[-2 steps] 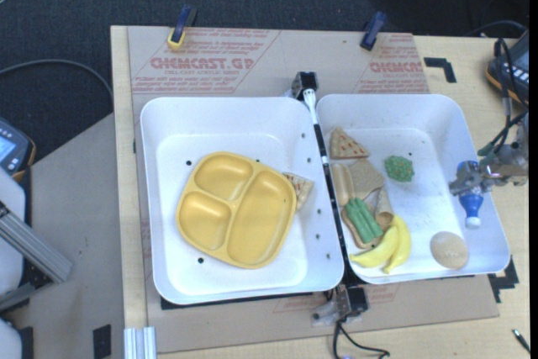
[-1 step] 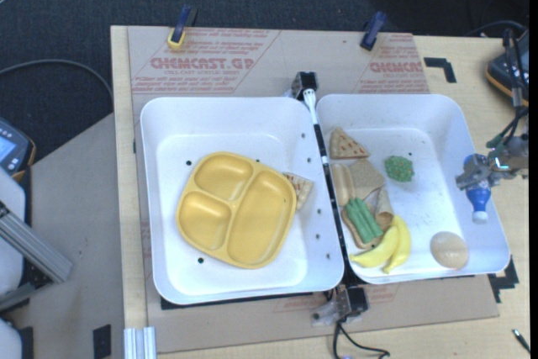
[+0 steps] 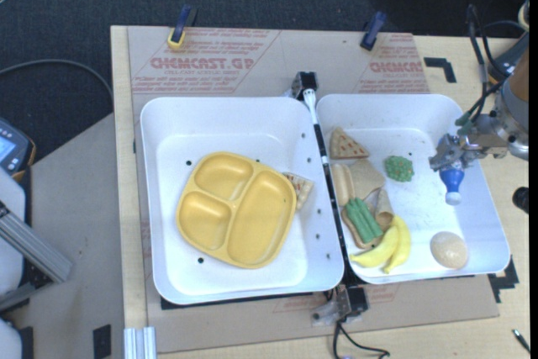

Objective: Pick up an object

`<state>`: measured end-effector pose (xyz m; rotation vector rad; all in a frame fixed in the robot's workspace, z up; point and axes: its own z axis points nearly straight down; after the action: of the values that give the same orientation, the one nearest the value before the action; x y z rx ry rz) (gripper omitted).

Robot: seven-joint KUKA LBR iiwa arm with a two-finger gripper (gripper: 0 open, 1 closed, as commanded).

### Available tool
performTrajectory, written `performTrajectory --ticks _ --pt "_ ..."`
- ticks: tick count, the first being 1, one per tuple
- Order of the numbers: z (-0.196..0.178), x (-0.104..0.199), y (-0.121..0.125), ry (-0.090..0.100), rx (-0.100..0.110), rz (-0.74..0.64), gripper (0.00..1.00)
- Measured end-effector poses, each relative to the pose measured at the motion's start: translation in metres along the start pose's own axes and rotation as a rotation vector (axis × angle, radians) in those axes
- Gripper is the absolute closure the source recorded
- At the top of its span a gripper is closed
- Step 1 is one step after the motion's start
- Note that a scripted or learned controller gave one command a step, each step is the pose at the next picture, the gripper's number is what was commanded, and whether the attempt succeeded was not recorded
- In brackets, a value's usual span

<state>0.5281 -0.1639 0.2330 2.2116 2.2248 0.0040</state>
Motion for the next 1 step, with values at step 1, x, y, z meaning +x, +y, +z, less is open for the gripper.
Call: performTrajectory --ticks 1 --pt "-0.0031 0.0425 0.0183 0.001 0.001 0.0 1.0"
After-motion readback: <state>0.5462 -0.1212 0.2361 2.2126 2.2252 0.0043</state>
